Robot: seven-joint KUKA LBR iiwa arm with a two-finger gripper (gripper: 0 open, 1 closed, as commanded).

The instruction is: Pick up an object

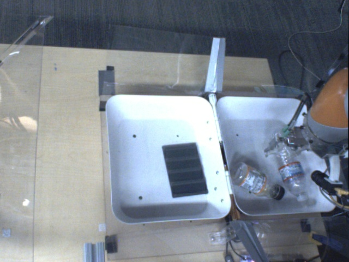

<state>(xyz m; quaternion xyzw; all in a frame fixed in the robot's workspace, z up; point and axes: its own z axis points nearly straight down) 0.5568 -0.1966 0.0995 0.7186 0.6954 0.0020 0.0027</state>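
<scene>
On the wooden bench, two white bins over dark carpet.

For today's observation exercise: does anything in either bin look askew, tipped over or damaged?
Yes. In the right bin, two clear plastic bottles lie on their sides: one near the front, one just right of it below the claw. The left bin's dark ridged pad lies slightly askew.

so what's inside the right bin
The right bin holds two clear plastic bottles: one lying on its side with a dark cap, and another beside it under the gripper. The arm covers the bin's far right corner.
</scene>
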